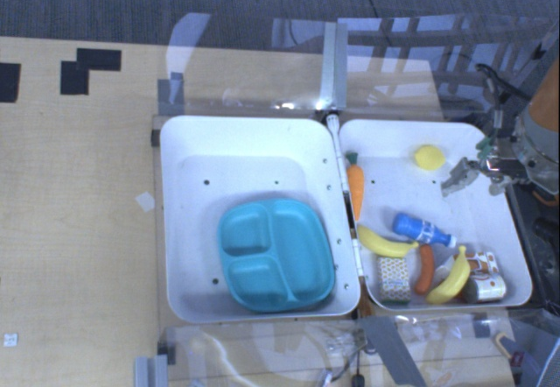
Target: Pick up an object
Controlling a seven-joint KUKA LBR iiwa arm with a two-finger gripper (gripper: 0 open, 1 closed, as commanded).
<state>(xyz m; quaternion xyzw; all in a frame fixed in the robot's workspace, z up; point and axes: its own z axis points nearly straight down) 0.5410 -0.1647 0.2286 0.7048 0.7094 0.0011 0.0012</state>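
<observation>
My gripper (477, 181) hangs over the right side of the right bin (398, 133), open, with nothing between its fingers (455, 177). A yellow lemon-like ball (428, 157) lies just to its left. Below it, toward the front of the bin, lie a blue bottle (423, 229), two bananas (385, 242) (451, 278), a reddish sausage (424, 267), a small can (486, 278) and a mesh packet (395, 276). An orange carrot (354, 186) lies along the bin's left wall.
The left bin (188, 201) holds a blue divided plate (276, 254) at its front. Cables and metal framing stand behind the right bin. The wooden bench (79, 228) stretches to the left.
</observation>
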